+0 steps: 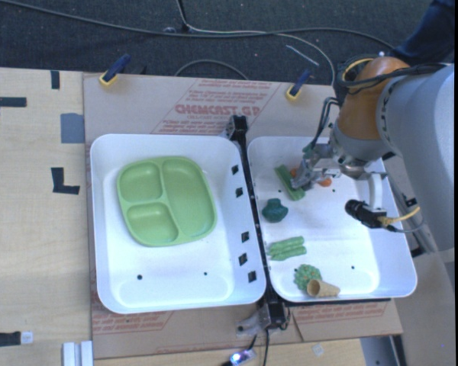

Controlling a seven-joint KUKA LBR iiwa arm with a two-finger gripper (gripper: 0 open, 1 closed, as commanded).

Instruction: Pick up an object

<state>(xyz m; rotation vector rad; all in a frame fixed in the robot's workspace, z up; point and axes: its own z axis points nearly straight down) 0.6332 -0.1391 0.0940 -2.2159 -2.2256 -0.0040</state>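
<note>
Fingers [308, 175] are down in the right-hand white bin [382, 261], low over the floor at its far side, and whether they are spread or pressed together I cannot tell from up here; the gripper [311, 172] sits at the end of the grey arm [420, 128] with its orange band [366, 97]. Right at the fingertips lies a flat green strip [288, 183], tilted, with a small orange piece [324, 180] just beside the gripper on the arm's side; contact with either is hard to judge. Nearer the camera from the fingers, a dark teal lump [275, 210] rests close to the divider, then a light green pea-pod-like piece [287, 247], and furthest toward the front rim, a green bumpy toy with a tan cone [316, 280] touching it. That makes five loose items in this bin, one of each. Across the black divider [246, 204], well apart from the fingers, the left white bin [122, 288] carries one light green three-compartment tray [166, 201]. Two bins sit side by side on a brown cardboard sheet [214, 105] with red print, pinned by two yellow-and-blue clamps [114, 70] at the far edge, on a pale wooden bench [23, 227]. Dark carpet [76, 44] with black cables [180, 6] lies beyond.
</note>
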